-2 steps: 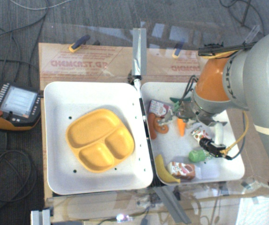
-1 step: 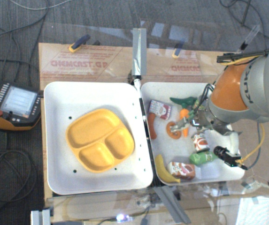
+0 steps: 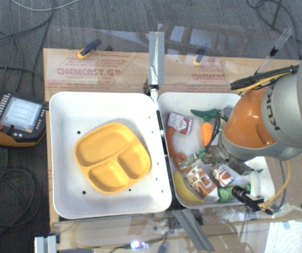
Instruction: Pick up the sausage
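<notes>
Over the right bin (image 3: 256, 96), hovering among toy food. Lying at the bin's left wall: sausage (image 3: 171, 141). Gripper (image 3: 210, 154) state impossible to tell.

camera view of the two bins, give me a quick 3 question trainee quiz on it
1. True or false: the yellow divided tray lies in the right bin.
2. Which lies nearest the wall between the bins? A) carrot B) sausage C) green bottle
3. How many compartments does the tray have?

Key: 1 false, it lies in the left bin. 2 B. 3 three.
</notes>
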`<state>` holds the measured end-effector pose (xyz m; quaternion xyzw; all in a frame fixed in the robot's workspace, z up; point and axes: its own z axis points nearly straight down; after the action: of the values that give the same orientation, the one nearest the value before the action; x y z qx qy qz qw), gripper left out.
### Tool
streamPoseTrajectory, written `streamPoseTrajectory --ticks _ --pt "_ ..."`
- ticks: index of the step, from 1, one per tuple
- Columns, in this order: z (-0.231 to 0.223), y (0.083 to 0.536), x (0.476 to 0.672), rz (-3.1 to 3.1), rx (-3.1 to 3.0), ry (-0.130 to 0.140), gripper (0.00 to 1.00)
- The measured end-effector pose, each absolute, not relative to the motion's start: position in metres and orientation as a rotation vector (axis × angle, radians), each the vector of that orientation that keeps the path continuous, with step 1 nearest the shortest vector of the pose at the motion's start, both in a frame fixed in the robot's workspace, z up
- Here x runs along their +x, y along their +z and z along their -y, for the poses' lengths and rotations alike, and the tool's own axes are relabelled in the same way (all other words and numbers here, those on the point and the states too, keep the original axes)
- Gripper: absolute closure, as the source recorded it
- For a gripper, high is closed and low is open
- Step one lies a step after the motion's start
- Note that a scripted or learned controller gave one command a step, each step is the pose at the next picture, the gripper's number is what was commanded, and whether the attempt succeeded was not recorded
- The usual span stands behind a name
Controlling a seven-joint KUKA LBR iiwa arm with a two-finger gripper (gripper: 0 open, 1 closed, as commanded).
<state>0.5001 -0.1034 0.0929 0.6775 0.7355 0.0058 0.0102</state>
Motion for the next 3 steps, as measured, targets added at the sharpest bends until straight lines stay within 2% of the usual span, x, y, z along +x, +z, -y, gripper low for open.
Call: streamPoseTrajectory --ticks 1,2,3 --pt "0.102 0.102 0.502 -2.298 2.114 0.024 1.00" --pt "0.072 0.182 0.587 -2.507 1.895 -0.004 1.00" --pt "0.036 0.182 0.520 -2.632 1.720 -0.005 1.00"
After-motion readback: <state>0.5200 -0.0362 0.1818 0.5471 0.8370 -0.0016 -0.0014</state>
